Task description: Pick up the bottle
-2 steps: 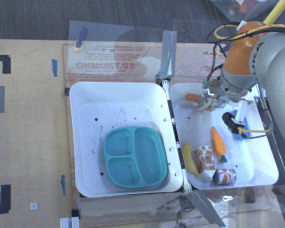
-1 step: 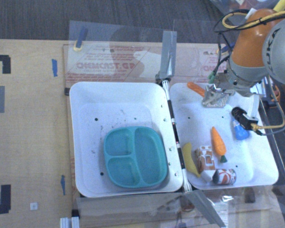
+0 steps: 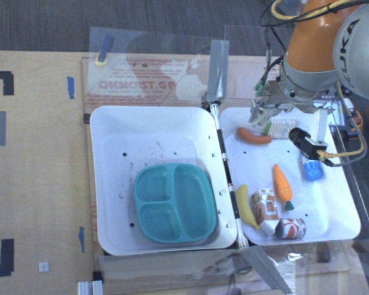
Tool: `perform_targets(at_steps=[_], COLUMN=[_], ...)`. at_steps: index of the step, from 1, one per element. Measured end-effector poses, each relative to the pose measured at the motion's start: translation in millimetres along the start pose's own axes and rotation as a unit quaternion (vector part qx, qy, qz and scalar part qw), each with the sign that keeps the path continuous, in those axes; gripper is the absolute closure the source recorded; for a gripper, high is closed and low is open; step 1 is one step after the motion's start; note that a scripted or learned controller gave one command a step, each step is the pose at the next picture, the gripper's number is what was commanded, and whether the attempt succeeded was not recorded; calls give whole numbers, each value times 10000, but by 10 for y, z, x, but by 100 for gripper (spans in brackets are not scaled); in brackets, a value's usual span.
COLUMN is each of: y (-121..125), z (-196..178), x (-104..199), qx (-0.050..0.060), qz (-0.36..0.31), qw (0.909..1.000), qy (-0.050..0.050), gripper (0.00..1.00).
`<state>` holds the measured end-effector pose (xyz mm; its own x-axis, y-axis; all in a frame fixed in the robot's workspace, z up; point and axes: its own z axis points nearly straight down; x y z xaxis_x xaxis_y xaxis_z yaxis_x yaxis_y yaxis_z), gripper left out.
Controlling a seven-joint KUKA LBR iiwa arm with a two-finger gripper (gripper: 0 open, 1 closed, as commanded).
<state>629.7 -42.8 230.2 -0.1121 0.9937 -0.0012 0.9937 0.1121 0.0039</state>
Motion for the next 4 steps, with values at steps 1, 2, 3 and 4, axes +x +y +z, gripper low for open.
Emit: perform_targets(at_steps=[1, 2, 3, 4], y=[-1, -380, -1353, -1338], z=[2, 953, 1422, 1314], x=[-3, -577, -996, -1005], qx=[1, 23, -5, -34], qz=[3, 204, 930, 941], qw=[10000, 9998, 9957, 9956], qy=[0, 6, -3, -9], gripper=[0, 0, 0, 100])
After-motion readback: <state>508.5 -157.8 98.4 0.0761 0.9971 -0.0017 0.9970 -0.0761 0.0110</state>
